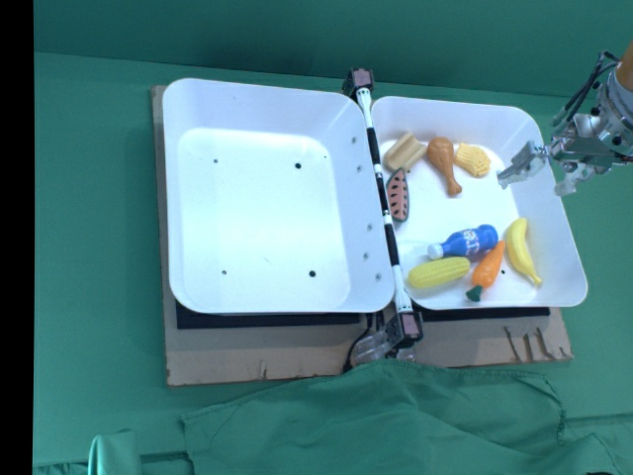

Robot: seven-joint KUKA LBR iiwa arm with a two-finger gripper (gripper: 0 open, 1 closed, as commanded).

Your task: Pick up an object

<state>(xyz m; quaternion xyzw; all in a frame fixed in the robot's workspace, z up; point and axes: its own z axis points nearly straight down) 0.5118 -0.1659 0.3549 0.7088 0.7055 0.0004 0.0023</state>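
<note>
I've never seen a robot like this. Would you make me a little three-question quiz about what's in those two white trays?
1. True or false: the toys all lie in the right bin.
2. Which toy touches the blue bottle? A) drumstick B) carrot C) melon slice
3. Fill in: the gripper hangs over the right bin's ____ edge, near or far.

Key
1. True; the left bin holds none.
2. B; the carrot lies against its lower side.
3. Far, close to the right corner, above the banana.
</note>
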